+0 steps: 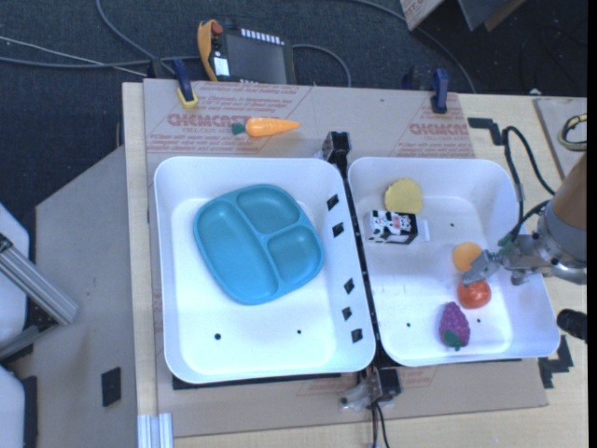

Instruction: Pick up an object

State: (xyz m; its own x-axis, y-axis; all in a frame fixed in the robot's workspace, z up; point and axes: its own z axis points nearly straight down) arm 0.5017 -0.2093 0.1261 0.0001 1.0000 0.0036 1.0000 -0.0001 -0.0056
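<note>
Jaws [481, 274], state not discernible, just above red tomato [475, 294]; purple grapes [454, 325] lengthwise near-to-far.

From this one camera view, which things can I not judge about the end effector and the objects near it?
- End effector: too small and blurred to tell whether it touches the red object or the orange ball.
- Arm: cut off by the right edge.
- Black-and-white box: print too small to read.
</note>
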